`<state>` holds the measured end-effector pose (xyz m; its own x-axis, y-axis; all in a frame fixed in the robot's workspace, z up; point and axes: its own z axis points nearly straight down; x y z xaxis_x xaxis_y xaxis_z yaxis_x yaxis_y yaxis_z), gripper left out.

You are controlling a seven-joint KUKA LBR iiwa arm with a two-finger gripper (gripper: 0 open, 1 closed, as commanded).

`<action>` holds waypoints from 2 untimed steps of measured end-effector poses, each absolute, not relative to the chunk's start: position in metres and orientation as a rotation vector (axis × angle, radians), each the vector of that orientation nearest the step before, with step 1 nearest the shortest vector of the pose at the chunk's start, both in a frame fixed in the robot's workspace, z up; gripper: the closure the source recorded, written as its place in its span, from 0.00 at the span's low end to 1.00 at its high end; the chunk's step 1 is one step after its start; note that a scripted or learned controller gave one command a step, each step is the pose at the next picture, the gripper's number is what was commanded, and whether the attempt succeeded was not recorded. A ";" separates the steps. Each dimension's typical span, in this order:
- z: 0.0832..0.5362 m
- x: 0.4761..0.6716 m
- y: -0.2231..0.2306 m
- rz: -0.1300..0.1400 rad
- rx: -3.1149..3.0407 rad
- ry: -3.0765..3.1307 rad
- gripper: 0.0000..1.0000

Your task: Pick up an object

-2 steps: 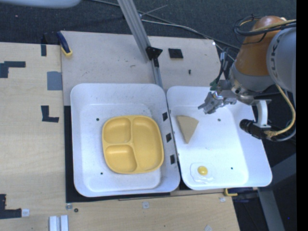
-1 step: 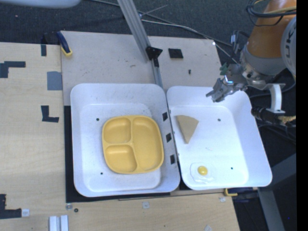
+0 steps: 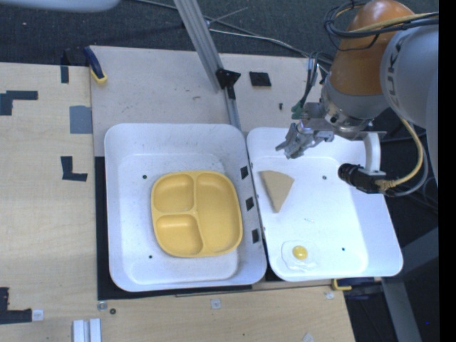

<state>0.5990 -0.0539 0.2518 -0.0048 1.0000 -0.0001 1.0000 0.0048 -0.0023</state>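
on my screen, starting at the left, the left bin [image 3: 121,191] sits on the bench [image 3: 43,212] and carries a yellow divided plate [image 3: 196,214], lying flat with its three compartments bare. i take that plate as a poor first pick: broad and shallow, with little for two fingers to bite on. moving right across the seam between the bins, the right bin [image 3: 356,226] holds a tan wedge [image 3: 276,188], a flat triangular piece like a slice of bread or cheese, lying near the bin's left wall with its point aimed toward the near edge. further down, close to the near rim, lies a small fried egg [image 3: 298,254], white with a yellow yolk, well apart from the wedge. the claw [image 3: 298,142] hangs over the far end of the right bin, just beyond the wedge and apart from it, with nothing between its fingers; whether they are spread or pressed together i cannot tell from this slant. i judge i'm in the approach step, nothing lifted yet. the nearest candidate is the wedge, so the next move calls for shifting the claw toward the near side until it is over the wedge, lining the fingers across its narrow width, then lowering to the bin floor before closing.
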 end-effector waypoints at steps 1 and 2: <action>0.252 0.594 -0.007 0.001 -2.214 -2.226 1.00; 0.231 0.584 0.042 0.005 -2.215 -2.225 1.00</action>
